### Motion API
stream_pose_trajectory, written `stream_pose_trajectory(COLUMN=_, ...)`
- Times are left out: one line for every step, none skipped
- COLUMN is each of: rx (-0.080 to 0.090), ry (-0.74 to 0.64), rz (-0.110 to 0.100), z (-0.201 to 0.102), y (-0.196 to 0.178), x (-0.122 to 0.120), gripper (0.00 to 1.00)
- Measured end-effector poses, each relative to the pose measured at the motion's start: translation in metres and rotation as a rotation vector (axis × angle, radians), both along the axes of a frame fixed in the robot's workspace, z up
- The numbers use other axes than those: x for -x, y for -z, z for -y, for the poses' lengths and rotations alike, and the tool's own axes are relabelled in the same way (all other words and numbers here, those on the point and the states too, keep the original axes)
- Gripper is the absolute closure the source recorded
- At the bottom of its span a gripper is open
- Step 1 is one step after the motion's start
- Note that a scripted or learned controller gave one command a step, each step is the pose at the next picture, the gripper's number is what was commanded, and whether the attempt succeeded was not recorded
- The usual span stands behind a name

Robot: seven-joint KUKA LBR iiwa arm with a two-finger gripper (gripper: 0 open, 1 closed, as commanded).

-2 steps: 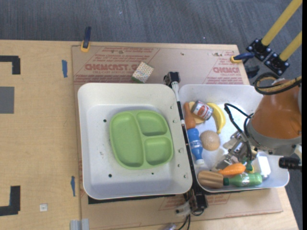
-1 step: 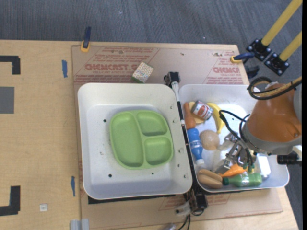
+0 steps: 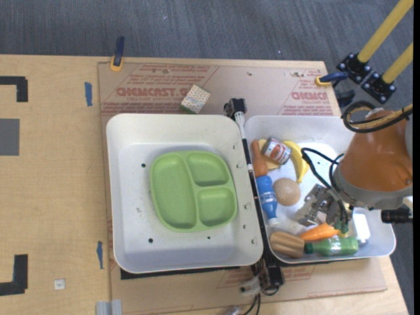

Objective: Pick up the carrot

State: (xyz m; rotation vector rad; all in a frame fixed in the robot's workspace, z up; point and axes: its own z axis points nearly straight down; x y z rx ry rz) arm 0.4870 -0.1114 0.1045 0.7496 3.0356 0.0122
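Observation:
The carrot [image 3: 319,231], orange with a green top at its right end, lies near the front of the right bin [image 3: 380,245]. It rests between a bread roll [image 3: 287,243] and a green bottle [image 3: 332,246]. My gripper [image 3: 323,212] hangs just above and behind the carrot, pointing down into the bin, with the orange wrist band [image 3: 377,159] over it. Nothing shows the carrot lifted off the bin floor.
The right bin also holds a red-labelled can [image 3: 276,151], a banana [image 3: 300,161], a blue bottle [image 3: 266,197] and a beige ball [image 3: 287,191]. The left bin [image 3: 125,176] bears a green divided plate [image 3: 194,190]. A small cube [image 3: 195,99] sits behind the bins.

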Motion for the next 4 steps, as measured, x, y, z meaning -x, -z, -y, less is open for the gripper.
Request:
stream_pose_trajectory(rx=0.0, ry=-0.001, rz=0.0, z=0.0, y=0.0, x=0.0, gripper=0.0)
stream_pose_trajectory(rx=-0.001, ry=-0.211, rz=-0.002, z=0.012, y=0.013, x=0.001, gripper=0.0)
stream_pose_trajectory(rx=0.001, ry=-0.21, rz=0.004, z=0.013, y=0.0, x=-0.001, gripper=1.0)
stream_pose_trajectory(rx=0.0, ry=-0.209, rz=0.002, z=0.013, y=0.0, x=0.0, gripper=0.0)
